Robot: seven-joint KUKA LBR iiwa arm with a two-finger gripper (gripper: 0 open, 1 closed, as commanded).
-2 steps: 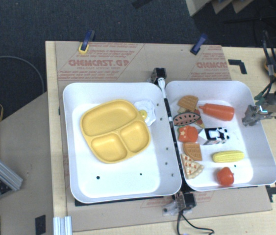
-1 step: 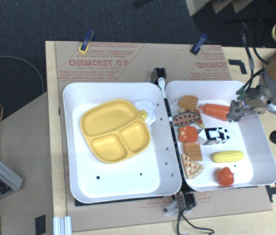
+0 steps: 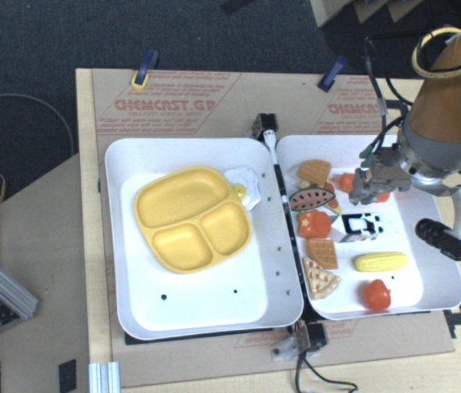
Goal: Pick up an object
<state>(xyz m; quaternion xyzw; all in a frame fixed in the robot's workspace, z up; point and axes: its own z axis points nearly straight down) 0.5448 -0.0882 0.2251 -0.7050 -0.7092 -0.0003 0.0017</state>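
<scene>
My gripper [image 3: 367, 188] hangs low over the upper middle of the right bin [image 3: 436, 278], its dark fingers pointing down onto a small orange-red piece [image 3: 346, 182]. Around it lie toy foods: a tan bread slice [image 3: 314, 171], a dark oval piece with red marks [image 3: 312, 197], a red tomato-like piece [image 3: 314, 223], a black-and-white block [image 3: 363, 225], a yellow corn cob [image 3: 380, 261], a waffle square [image 3: 323, 252], a pizza slice [image 3: 320, 282] and a red ball [image 3: 377, 295]. Nothing is visibly lifted.
The left bin [image 3: 128, 260] holds a yellow divided plate [image 3: 191, 228] with a clear plastic piece [image 3: 245, 183] at its upper right. A black bar [image 3: 279, 203] runs between the bins. Black camera hardware [image 3: 443, 237] sticks out at the right.
</scene>
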